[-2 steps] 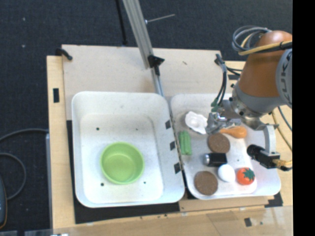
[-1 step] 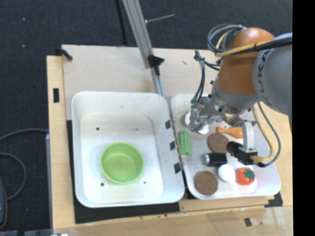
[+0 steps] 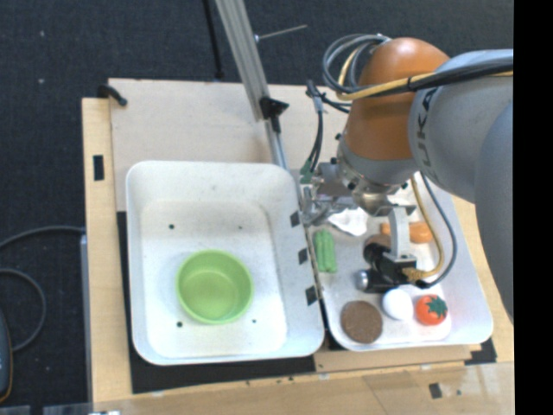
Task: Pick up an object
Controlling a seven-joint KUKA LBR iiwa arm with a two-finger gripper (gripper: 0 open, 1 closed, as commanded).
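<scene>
1. Overall, the counter (image 3: 190, 119) is a pale tan board standing on dark carpet (image 3: 86, 24); a slanted aluminium rail (image 3: 242, 46) crosses its far edge.
2. Two shallow white bins sit side by side on the counter. The left bin (image 3: 147, 188) contains a green bowl (image 3: 214, 286), upright.
3. The right bin (image 3: 467, 314) contains a green bar (image 3: 325, 252), a white crumpled piece (image 3: 350, 223), a brown disc (image 3: 361, 321), a white ball (image 3: 398, 303) and a red fruit (image 3: 431, 309).
4. The green bar lies flat against the right bin's left wall. Its long axis runs along that wall, from the far side toward the near side.
5. The pincer (image 3: 328, 199) is positioned over the far end of the green bar, near the shared bin wall. Whether it is released or clenched cannot be told.
</scene>
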